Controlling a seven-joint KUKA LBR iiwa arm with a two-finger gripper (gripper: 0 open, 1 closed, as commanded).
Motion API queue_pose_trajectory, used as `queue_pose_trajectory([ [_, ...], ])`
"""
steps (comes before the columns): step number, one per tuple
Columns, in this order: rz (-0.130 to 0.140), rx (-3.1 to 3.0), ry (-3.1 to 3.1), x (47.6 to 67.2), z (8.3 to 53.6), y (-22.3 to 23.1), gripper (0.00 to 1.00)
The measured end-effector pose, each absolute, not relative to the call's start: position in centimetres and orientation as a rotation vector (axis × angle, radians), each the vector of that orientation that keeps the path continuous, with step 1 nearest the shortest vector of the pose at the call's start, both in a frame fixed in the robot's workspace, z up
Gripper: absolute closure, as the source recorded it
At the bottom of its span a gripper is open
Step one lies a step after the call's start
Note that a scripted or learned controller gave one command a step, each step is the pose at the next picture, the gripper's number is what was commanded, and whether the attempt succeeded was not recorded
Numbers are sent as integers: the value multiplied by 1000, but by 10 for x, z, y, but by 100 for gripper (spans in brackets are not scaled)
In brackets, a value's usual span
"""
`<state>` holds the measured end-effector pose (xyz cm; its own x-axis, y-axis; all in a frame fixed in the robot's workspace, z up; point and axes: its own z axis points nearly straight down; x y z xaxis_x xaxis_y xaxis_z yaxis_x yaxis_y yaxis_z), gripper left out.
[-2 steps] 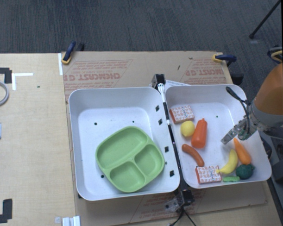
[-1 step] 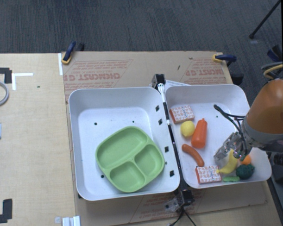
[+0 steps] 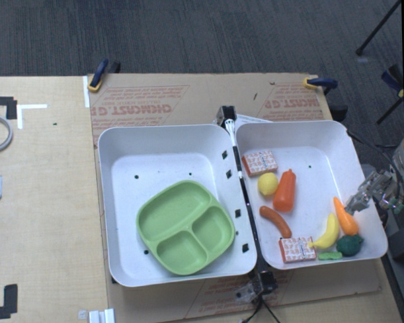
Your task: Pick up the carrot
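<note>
Orange and tapered, the carrot (image 3: 345,216) lies tilted near the right wall of the right bin (image 3: 300,135), its tip pointing up-left. My end effector (image 3: 365,197) sits just beside it at the bin's right rim; how it stands, I cannot tell. Below the carrot sit broccoli (image 3: 350,244) and a banana (image 3: 327,233). A green divided plate (image 3: 185,227) occupies the left bin (image 3: 155,136).

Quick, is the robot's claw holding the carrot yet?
Gripper: at the right bin's right edge, right by the carrot; whether it grips anything cannot be told.
</note>
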<state>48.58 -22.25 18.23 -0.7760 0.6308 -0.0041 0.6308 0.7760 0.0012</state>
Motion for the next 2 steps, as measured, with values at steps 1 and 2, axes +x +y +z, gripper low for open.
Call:
queue_pose_trajectory([
  [1, 0, 1050, 2957, 486, 182, -222, 0],
  [2, 1, 920, 3002, 511, 92, -194, 0],
])
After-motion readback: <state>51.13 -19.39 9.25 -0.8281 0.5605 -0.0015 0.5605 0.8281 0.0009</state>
